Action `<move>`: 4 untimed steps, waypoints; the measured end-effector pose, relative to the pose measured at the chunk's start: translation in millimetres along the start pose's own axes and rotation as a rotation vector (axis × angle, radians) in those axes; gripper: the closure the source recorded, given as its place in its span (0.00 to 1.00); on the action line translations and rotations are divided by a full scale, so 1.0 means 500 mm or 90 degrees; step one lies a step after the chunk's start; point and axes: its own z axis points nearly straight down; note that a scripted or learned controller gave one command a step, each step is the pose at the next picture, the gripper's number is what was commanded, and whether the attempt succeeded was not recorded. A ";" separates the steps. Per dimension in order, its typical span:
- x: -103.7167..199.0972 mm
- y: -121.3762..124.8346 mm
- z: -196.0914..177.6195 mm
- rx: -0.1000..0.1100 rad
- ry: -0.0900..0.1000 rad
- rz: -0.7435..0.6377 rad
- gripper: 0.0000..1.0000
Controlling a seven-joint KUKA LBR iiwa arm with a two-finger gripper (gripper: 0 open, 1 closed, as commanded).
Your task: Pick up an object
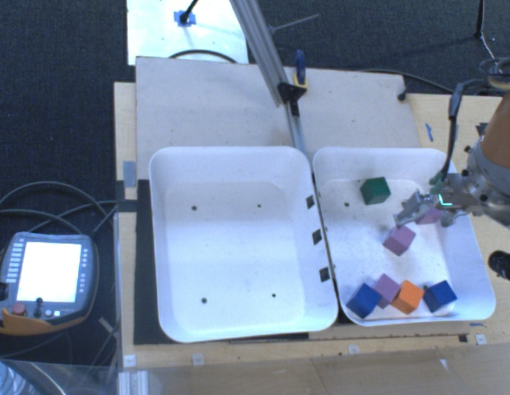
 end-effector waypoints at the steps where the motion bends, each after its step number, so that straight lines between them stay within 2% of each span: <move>1: 0.000 0.001 -0.003 -0.002 0.000 0.001 0.00; 3: 0.002 -0.031 0.226 0.002 0.001 0.002 0.00; 4: 0.017 -0.026 0.315 0.002 0.001 0.002 0.00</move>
